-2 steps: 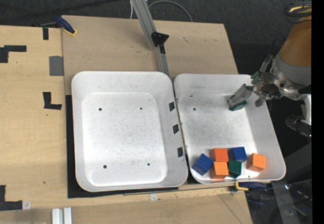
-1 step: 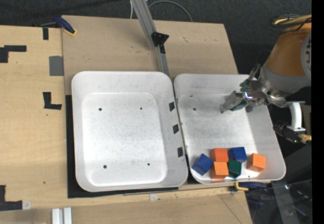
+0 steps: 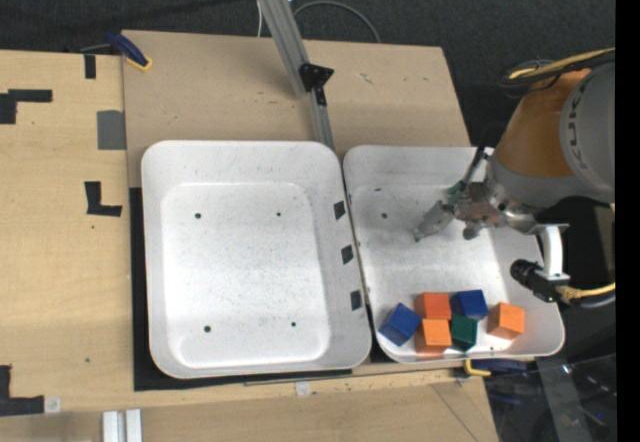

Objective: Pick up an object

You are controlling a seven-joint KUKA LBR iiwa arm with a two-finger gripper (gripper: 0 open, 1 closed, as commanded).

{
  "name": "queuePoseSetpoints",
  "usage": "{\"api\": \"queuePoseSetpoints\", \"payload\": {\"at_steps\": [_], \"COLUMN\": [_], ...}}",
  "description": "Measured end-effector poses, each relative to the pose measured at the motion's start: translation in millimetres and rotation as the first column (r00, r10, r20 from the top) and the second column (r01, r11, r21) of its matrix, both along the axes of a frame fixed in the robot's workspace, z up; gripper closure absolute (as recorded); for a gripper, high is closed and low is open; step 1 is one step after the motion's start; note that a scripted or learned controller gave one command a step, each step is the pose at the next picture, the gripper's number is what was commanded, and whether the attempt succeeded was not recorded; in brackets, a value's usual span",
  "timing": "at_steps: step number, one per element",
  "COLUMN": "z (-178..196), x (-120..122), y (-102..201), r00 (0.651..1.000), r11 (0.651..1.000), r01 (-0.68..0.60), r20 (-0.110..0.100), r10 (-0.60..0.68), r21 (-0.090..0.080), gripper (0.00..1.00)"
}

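Several small blocks lie bunched along the near edge of the right bin [image 3: 400,180]: a blue block [image 3: 400,322], an orange block [image 3: 434,305], a second blue block [image 3: 469,303], another orange one [image 3: 435,333], a green block [image 3: 462,331] and an orange block [image 3: 507,319] at the right. My gripper [image 3: 448,228] hangs over the middle of the right bin, well behind the blocks. It is open, with nothing between its fingers [image 3: 430,225].
The left bin [image 3: 160,190] sits beside the right one, their rims touching. A slanted metal pole [image 3: 285,20] rises from behind the bins. The wooden bench [image 3: 60,230] extends to the left with black tape marks.
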State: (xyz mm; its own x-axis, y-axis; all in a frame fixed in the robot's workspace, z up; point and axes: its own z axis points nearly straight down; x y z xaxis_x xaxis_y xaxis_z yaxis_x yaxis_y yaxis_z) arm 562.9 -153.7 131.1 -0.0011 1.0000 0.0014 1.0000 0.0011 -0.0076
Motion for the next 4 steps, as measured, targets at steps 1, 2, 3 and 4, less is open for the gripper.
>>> {"api": "queuePoseSetpoints", "payload": {"at_steps": [1,2,3,4], "z": [14,67,103,97], "x": [1,-2,-1,-4], "y": [0,-10,-10,37], "r00": [1.000,1.000,1.000,1.000], "r11": [1.000,1.000,1.000,1.000], "r01": [0.000,0.001,0.000,-0.004], "r20": [0.005,0.012,0.011,0.006], "r10": [0.000,-0.001,0.000,0.004], "r21": [-0.001,-0.003,-0.003,0.000], "gripper": [1.00,1.00,1.00,1.00]}}
